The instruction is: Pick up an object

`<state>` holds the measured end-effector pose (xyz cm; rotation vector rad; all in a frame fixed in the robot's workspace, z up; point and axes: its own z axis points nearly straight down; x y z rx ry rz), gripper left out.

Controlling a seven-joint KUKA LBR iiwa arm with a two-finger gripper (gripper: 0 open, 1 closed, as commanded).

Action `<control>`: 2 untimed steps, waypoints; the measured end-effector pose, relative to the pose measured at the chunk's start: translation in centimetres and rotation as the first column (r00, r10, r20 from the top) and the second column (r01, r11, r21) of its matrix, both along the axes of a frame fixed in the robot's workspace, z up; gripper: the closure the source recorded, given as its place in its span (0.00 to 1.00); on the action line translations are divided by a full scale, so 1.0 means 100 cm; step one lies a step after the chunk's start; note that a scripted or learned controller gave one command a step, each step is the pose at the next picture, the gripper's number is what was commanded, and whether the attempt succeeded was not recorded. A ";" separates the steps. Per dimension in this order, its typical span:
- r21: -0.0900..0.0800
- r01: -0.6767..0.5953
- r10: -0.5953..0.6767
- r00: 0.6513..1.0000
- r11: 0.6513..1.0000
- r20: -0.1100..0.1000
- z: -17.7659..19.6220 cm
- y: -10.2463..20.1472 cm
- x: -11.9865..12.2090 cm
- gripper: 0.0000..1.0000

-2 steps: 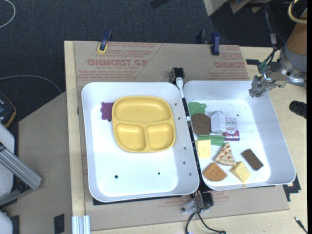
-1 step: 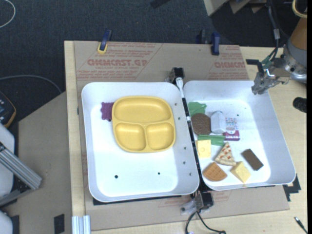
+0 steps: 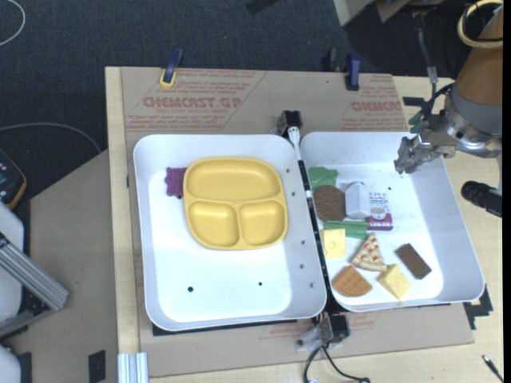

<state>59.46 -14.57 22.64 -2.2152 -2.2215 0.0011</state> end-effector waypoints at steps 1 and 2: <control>0.001 -0.002 0.002 1.000 1.000 -0.001 -0.009 0.053 -0.022 1.00; 0.001 -0.002 0.002 1.000 1.000 -0.001 -0.017 0.102 -0.049 1.00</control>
